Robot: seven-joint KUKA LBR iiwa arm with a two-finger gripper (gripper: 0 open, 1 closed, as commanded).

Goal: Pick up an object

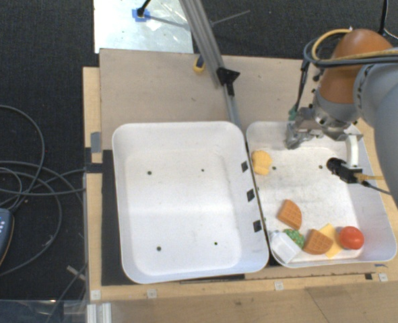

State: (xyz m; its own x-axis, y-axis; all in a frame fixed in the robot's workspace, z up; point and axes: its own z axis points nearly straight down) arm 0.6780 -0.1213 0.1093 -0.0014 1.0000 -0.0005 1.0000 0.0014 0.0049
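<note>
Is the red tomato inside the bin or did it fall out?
Inside. The red tomato sits in the right bin, near its front right corner, next to the yellow and orange pieces.

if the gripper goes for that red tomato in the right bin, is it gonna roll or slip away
Probably, a bit. The tomato looks round and glossy, so it may slip out of a pinch. It sits in the bin's near corner against a yellow piece, which could stop a roll but crowd the grasp. It looks like a light toy, easily nudged.
</note>
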